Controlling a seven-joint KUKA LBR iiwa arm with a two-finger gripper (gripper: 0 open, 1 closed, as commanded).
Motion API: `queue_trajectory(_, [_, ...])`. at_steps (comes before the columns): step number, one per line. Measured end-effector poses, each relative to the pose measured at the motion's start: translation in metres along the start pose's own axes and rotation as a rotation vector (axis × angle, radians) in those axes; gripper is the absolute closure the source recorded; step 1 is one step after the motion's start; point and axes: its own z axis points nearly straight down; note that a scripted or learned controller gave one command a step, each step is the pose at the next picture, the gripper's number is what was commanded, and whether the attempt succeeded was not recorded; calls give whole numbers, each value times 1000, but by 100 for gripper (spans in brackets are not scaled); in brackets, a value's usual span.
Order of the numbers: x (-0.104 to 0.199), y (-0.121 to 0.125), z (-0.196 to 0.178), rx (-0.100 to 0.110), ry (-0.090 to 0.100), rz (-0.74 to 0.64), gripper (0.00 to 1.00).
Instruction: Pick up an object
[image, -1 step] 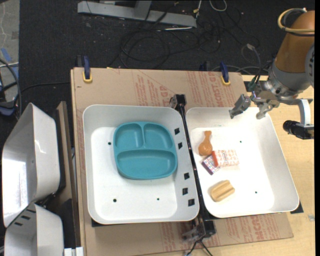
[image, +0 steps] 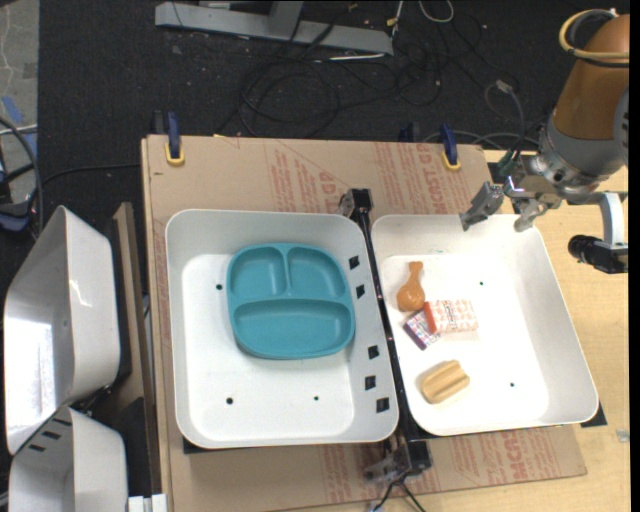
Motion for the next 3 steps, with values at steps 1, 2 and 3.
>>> queue_trajectory(1, [-4, 7, 47, 2, 0, 1, 0])
queue_trajectory(2, [6, 5, 96, 2, 1, -2, 0])
queue_trajectory(3, [7, 5, 148, 2, 0, -3, 0])
